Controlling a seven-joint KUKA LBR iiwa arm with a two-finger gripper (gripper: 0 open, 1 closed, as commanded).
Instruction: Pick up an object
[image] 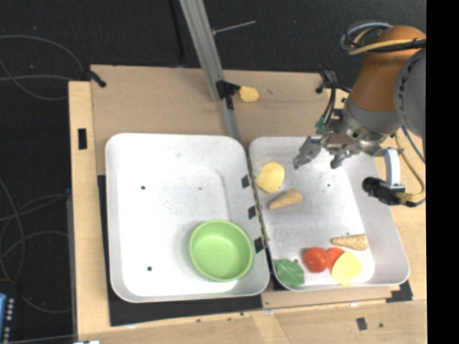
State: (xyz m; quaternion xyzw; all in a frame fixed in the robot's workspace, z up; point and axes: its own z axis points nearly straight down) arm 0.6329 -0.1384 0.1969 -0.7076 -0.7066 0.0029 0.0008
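My gripper (320, 156) hangs over the back of the right bin (380, 221), its two fingers spread apart with nothing between them. A pale yellow round object (270, 177) lies left of it near the bin's left wall, and a tan wedge (285, 200) sits just below that. Near the front of the right bin are a tan cone (350, 242), a red tomato-like piece (316, 259), a yellow piece (346, 268) and a green piece (289, 271). A green bowl (221, 250) sits in the left bin (143, 192).
A slanted metal post (208, 56) rises behind the bins, with a small yellow object (249, 94) on the bench beside it. A black fitting (379, 188) with cables sits at the right bin's right edge.
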